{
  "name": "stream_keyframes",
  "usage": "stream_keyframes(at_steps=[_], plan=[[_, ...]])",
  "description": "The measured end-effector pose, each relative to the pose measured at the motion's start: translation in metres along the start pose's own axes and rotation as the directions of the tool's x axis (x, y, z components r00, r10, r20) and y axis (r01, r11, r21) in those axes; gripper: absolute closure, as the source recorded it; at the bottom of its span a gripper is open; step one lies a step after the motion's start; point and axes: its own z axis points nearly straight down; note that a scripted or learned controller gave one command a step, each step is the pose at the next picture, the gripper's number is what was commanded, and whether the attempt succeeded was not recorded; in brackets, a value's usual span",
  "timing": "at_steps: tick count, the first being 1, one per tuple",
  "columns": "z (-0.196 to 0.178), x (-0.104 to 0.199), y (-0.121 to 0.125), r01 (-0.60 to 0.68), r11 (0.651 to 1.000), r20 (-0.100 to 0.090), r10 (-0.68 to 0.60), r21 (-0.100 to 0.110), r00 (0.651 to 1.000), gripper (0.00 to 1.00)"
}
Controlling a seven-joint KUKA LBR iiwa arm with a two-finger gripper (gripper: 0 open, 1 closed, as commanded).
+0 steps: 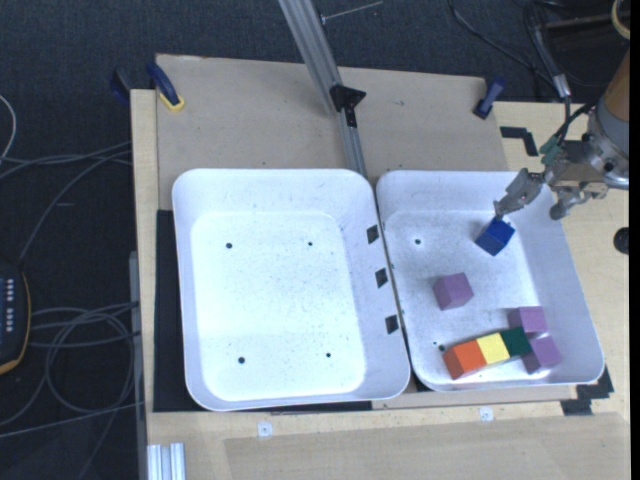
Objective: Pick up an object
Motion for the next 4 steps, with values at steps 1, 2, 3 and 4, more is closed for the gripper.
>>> stream_keyframes(at_steps=[1,2,3,4], plan=[[0.000,0.000,0.000,-0.001,1.000,0.000,0.001,0.000,1.000,0.00],[0.063,-0.001,-0.001,-0.002,1.000,-0.001,0.002,0.007,1.000,0.00],[0.110,0.004,0.006,-0.001,1.000,-0.001,0.001,0.005,1.000,0.00],[0.158,0.007,-0.003,-0.002,1.000,-0.002,0.002,0.006,1.000,0.00]])
